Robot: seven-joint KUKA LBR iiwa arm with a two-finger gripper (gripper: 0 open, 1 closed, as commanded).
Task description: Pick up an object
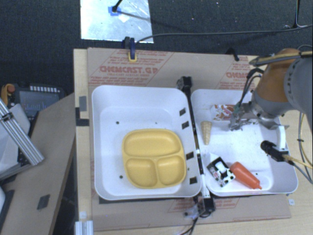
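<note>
A grey robot arm [286,89] reaches into the right bin [283,180]; its gripper [238,122] sits low beside a red-and-white wrapper [224,111], fingers too small to judge. A cone [206,131], carrot [245,175] and black-and-white block [219,171] lie nearby. A yellow tray [154,157] fills the left bin [105,131], on a cardboard-covered bench [161,67] over dark carpet [39,33].

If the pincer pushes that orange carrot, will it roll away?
Probably a little. The carrot looks round and tapered, so it would likely roll in a curve, not straight. It lies by the bin's front wall, which should stop it soon. It looks smooth, so it may slip in a grip.
</note>
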